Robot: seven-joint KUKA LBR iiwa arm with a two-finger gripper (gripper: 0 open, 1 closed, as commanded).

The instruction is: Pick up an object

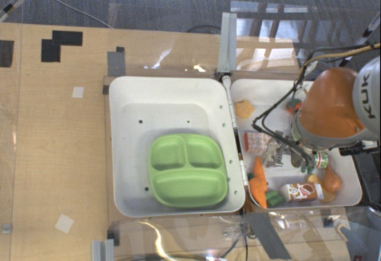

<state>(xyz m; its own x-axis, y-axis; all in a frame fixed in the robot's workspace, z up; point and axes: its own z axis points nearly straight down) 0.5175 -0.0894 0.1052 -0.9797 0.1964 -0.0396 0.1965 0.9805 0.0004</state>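
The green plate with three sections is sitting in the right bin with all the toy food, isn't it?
Not quite. The green plate does have three sections, but the camera view shows it sitting in the left bin. The toy food, like the carrot, lies in the right bin.

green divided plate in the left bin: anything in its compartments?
Empty. All three compartments of the green divided plate show bare green; it lies flat in the left bin.

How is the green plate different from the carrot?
The green plate is much bigger than the carrot. The plate is flat with three sections; the carrot is long and thin. The plate lies in the left bin; the carrot lies in the right bin among other things. Both lie untouched.
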